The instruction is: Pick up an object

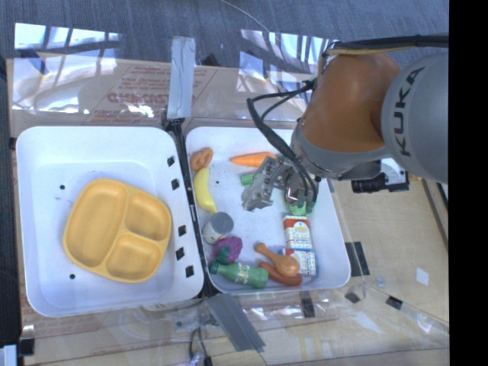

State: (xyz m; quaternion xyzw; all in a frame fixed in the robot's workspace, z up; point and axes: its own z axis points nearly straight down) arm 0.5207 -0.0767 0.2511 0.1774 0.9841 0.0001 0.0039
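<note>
Grey pincer [263,189], its grip state impossible to tell, hangs low in the right bin [328,269] between carrot [254,158] and bottle [299,239]; crowded neighbours could deflect it into a miss.

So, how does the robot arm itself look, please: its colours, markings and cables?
The arm is grey with a broad orange band and black KUKA lettering on the grey casing. Black cables loop beside the orange part. The gripper is a grey metal piece with two fingers.
</note>
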